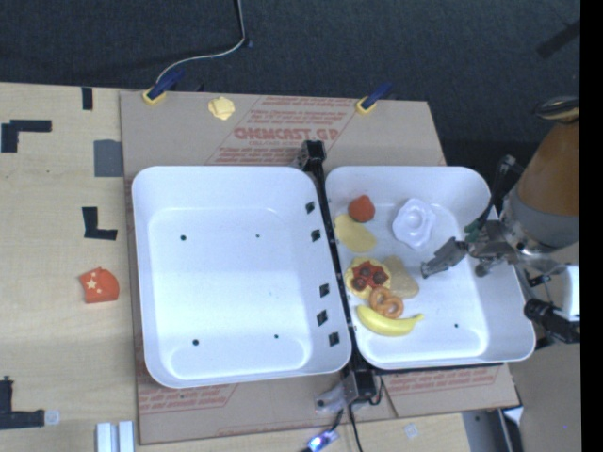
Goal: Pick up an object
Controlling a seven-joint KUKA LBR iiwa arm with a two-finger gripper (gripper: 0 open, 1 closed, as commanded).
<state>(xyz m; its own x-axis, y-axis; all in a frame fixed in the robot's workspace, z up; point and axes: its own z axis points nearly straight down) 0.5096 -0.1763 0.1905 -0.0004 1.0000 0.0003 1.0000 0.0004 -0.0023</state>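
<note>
From the overhead camera you see the gripper [435,264] low inside the right bin [471,342], beside the toy food. Whether it is released or clenched, you cannot tell. Candidates lie together near the divider: a red ball [362,208], a white crumpled piece [415,222], a pretzel [385,301] and a banana [387,322]. Nothing looks lifted, so your pick appears still undone.

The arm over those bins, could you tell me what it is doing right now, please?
The arm reaches in over the right bin, its gripper low beside the toy food, holding nothing. A banana, tomato and white object lie in that bin, none lifted yet. The left bin sits alongside.
</note>
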